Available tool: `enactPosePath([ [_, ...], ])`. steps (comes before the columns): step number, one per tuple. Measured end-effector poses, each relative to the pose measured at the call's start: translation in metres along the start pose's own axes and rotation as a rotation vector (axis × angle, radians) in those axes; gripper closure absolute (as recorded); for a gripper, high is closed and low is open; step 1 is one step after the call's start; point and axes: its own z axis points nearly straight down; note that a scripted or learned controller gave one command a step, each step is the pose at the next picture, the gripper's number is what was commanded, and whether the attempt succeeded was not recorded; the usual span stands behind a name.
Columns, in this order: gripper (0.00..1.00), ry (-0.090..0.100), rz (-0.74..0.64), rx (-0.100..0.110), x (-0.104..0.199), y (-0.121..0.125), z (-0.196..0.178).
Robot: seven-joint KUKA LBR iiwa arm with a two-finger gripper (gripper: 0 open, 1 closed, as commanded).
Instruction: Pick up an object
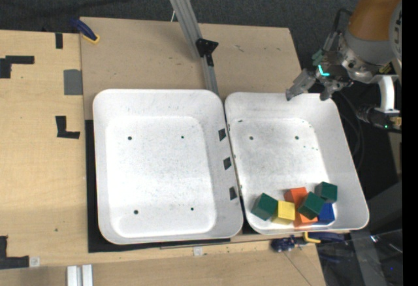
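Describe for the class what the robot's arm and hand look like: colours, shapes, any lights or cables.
The arm is rounded, orange above and grey at the wrist. Its hand ends in two dark grey fingers. A small teal light glows at the wrist, and black cables loop beside the arm.

A wooden bench (150, 49) is carrying two white bins sitting side by side on a black mat (91, 213): the left bin (101, 147) and the right bin (339, 141), their inner edges touching.

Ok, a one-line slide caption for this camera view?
Gripper, open, hovers over the right bin's far rim; colored blocks cluster in its near corner.
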Motion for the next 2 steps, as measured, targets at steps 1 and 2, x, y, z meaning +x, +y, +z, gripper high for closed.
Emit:
enactPosePath([
  [1, 0.00, -0.002, -0.001, -0.004, 0.000, 0.001, -0.003],
  [2, 0.00, -0.002, -0.001, -0.001, 0.006, 0.005, 0.043],
])
